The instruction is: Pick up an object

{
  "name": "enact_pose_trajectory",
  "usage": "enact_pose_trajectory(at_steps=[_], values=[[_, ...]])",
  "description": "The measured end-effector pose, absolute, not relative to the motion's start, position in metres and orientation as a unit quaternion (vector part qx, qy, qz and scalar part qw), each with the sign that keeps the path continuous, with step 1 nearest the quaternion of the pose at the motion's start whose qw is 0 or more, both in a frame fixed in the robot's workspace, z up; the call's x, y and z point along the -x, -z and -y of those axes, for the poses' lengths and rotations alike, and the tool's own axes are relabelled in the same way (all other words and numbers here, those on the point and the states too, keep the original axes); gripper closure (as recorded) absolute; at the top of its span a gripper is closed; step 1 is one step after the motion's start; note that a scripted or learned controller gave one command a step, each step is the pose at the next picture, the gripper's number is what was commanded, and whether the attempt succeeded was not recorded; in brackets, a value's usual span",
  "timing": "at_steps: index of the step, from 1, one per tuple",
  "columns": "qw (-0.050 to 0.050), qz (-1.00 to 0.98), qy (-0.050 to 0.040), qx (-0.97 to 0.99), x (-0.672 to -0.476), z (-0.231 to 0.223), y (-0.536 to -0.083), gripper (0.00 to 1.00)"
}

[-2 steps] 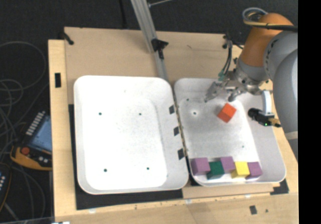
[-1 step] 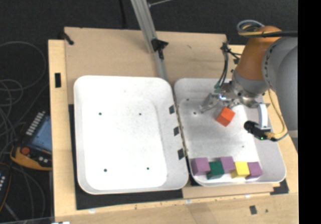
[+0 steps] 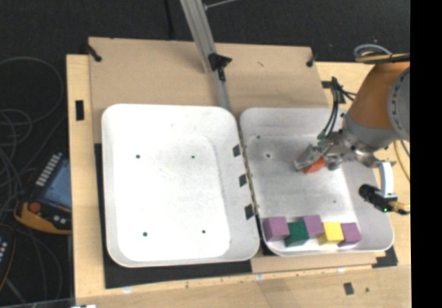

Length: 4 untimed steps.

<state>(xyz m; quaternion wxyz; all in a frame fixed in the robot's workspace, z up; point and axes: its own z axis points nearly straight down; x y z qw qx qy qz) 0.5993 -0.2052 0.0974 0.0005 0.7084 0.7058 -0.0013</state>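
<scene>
Over the right bin (image 3: 276, 127) the grey arm (image 3: 376, 110) reaches in from the right, orange band showing above the wrist, and the gripper (image 3: 312, 161) sits low over the bin's middle. Between its fingers there's a small orange-red object (image 3: 314, 167), so the fingers are pinched on it, with the piece poking out just below the metal tips. Whether it touches the bin floor or hangs just clear of it, I cannot tell from this angle. Down along the near wall of that same bin, a row of blocks lies packed together: a purple block (image 3: 275, 226), a green block (image 3: 297, 233) touching it, another purple block (image 3: 314, 224), a yellow block (image 3: 334, 232) and a last purple block (image 3: 350, 231). That row is well apart from the gripper. To the left, the left bin (image 3: 166, 182) lies side by side with the right one, rims nearly touching.
</scene>
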Motion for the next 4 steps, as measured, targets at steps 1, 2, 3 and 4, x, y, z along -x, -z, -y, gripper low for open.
enact_pose_trajectory(at_steps=[1, 2, 3, 4], values=[[0.003, -0.705, -0.001, -0.709, -0.602, 0.204, -0.109, 1.0], [0.004, -0.71, -0.0031, -0.704, -0.629, 0.136, -0.212, 1.0], [0.001, -0.706, 0.0006, -0.708, -0.565, 0.148, -0.226, 1.0], [-0.001, -0.71, -0.0009, -0.704, -0.551, 0.075, -0.227, 1.0]])
